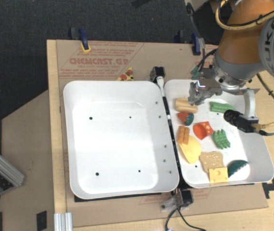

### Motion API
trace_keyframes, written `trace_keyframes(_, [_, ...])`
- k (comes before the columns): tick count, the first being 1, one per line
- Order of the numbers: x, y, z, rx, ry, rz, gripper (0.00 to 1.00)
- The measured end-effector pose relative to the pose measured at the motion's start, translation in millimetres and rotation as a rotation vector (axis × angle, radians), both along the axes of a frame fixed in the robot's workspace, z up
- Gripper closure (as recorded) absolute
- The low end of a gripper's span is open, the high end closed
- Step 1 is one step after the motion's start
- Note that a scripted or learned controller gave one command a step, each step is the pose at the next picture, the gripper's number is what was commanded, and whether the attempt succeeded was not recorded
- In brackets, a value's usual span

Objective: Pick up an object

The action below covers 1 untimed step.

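Note:
My gripper (196,98) hangs over the far part of the right bin (262,153), just above and right of a tan bread roll (185,105). I see nothing between its tips. Below the roll lie a small red and teal piece (186,118), a red block (202,130), an orange piece (183,135) and a yellow wedge (191,151). A green pod (219,107) and a green leafy piece (221,139) sit to the right. Near the front lie a tan cracker (210,159), a yellow cheese block (217,175) and a dark green and white piece (237,167).
The left bin (113,138) stands beside the right one, their rims touching at the middle. A brown board (98,57) lies under both bins, with blue clamps (84,41) at its far edge.

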State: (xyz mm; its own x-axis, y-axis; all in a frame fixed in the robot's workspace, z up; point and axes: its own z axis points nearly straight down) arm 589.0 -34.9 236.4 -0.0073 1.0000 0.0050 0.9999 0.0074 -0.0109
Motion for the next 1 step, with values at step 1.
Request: trace_keyframes(1, [3.9, 34.8, 173.2, -0.004, -0.032, -0.001, 1.0])
